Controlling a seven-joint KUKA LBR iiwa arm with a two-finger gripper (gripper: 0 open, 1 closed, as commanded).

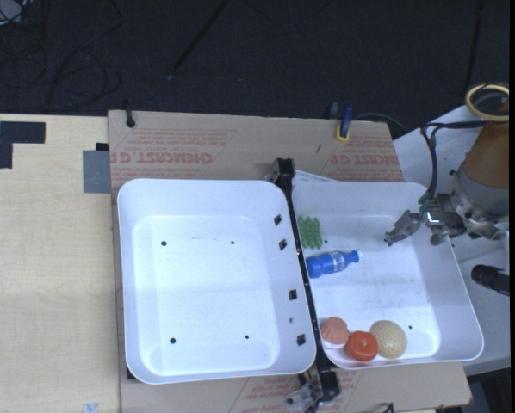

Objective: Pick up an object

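In the right bin (451,295), a small blue bottle (331,262) lies on its side near the divider. Just above it rests a green ridged piece (309,229). At the bin's front edge, a pale pink object (333,329), a red round object (362,345) and a beige ball (389,338) are clustered together. My gripper (418,233) hangs over the bin's far right part, well to the right of the bottle. Its fingers are spread open with nothing between them.
The left white bin (145,231) lies beside the right one, with a black divider strip (294,256) between them. Cardboard lies under both bins. The arm's body (486,175) and cables stand at the right edge.
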